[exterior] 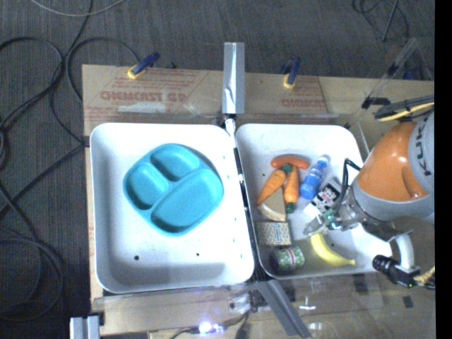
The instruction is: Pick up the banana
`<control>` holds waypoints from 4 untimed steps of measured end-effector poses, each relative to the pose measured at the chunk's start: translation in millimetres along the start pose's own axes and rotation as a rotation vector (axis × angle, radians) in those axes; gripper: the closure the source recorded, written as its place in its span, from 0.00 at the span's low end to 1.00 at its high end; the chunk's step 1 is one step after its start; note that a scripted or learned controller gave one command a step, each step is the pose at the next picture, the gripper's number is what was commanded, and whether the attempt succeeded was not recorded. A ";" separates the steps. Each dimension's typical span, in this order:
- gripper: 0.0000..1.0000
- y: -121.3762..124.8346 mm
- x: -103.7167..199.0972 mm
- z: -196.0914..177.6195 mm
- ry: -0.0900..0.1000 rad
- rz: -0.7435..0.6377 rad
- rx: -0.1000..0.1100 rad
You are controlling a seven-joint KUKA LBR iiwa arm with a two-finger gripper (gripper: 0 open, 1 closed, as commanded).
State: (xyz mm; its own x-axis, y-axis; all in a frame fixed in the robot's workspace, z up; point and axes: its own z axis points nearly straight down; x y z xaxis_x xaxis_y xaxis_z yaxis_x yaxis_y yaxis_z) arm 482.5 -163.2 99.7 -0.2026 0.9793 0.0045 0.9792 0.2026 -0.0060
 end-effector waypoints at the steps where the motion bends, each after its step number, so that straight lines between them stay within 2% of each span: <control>1: 0.00 0.0 0.0 0.0 0.000 0.000 0.000; 2: 0.00 4.6 -1.4 10.8 -0.010 -0.145 -0.006; 3: 0.00 2.5 -9.3 -112.8 -0.005 -0.214 -0.001; 4: 1.00 3.4 -7.7 -119.5 -0.003 -0.217 0.003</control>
State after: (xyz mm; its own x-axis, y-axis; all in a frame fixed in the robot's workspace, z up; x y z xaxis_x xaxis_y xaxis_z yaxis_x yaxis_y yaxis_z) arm 488.1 -170.5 219.1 -0.4083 0.9129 0.0031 0.9128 0.4083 -0.0082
